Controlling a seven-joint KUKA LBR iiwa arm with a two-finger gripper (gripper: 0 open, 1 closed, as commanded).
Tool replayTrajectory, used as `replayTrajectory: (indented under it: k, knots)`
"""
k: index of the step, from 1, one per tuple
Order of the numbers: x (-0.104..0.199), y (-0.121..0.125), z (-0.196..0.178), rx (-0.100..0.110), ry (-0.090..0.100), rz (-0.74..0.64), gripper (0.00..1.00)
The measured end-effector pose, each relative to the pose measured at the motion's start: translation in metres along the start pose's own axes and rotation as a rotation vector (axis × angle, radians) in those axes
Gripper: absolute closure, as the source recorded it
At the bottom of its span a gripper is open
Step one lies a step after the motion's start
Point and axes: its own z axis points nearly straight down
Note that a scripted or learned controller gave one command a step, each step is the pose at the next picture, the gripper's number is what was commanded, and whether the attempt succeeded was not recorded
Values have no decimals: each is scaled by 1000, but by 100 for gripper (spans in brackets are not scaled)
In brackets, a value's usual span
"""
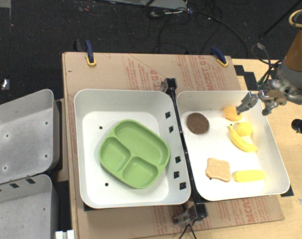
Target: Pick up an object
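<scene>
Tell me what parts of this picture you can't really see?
- The grey arm with the orange band: cut off by the camera view's right edge.
- The small orange chunk in the right white bin: partly hidden behind a finger of the two-finger gripper; too small to name.
- The round brown disc: too small to tell what food it is.
- The pale yellow block: blurred, no detail.

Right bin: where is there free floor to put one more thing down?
In the right bin, bare floor lies between the brown cookie and the toast. The far right is crowded: orange piece, banana, gripper.
</scene>
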Motion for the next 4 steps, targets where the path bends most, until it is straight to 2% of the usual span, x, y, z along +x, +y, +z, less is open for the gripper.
replayTrajectory:
  k: [1, 4]
  knots:
    - [1, 3, -9, -13, -3, -3, 0]
    - [-4, -9, 128, -11, -2, -2, 0]
